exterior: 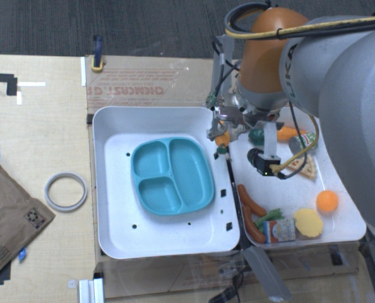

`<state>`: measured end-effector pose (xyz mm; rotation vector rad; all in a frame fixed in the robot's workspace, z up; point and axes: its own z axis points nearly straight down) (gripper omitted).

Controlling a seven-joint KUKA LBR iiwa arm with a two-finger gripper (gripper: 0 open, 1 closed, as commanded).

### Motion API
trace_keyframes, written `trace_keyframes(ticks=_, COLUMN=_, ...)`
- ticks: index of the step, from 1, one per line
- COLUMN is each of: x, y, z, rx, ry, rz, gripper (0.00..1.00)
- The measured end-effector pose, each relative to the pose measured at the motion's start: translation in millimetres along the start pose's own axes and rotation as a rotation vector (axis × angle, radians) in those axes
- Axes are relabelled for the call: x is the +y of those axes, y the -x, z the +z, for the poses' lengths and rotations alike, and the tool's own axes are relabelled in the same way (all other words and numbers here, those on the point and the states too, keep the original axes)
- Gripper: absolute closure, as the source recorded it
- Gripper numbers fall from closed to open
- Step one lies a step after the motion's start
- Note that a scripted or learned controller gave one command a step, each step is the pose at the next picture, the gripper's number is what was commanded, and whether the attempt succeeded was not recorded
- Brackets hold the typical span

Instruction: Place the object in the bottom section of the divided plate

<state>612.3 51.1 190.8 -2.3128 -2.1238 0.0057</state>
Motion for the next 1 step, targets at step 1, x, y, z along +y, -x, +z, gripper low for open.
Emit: trace_keyframes(ticks=1, x=0.1, y=0.3, z=0.0, rx=0.0, ry=0.0, rz=0.001, gripper=0.0)
